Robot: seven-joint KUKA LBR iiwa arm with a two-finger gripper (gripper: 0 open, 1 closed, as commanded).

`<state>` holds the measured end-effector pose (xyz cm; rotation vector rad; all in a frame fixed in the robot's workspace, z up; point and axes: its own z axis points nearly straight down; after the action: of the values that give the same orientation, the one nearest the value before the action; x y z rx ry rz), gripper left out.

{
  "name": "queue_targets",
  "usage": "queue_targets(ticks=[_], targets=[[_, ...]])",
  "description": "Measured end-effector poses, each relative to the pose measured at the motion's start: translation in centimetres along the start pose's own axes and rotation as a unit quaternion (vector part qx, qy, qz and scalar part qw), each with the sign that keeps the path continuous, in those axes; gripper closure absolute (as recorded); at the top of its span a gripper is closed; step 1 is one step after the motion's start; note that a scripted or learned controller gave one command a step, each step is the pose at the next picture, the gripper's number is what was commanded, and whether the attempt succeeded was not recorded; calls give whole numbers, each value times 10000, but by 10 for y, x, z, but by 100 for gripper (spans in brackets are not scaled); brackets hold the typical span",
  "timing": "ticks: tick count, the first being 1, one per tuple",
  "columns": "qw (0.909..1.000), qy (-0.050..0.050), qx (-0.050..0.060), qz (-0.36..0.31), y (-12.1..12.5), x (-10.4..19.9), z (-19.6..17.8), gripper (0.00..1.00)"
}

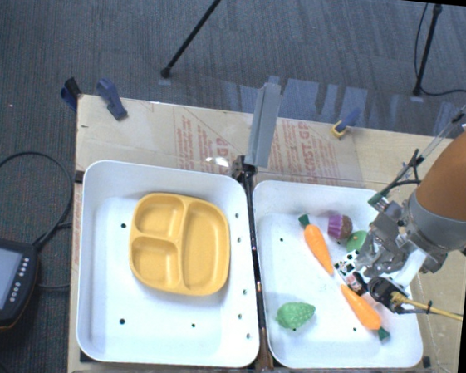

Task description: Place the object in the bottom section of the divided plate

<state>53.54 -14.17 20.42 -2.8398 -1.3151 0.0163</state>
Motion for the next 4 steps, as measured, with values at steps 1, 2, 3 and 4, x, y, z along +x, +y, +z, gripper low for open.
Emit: queue_targets(ticks=[1, 2, 3, 4], targets=[[9999, 2, -28, -121, -34, 100, 21, 100], [9999, 2, -40, -102, -32, 98, 20, 0], [9999, -12, -6, -108, -32, 97, 13, 100], [9993, 20, -61, -364, -106, 185, -48, 100]])
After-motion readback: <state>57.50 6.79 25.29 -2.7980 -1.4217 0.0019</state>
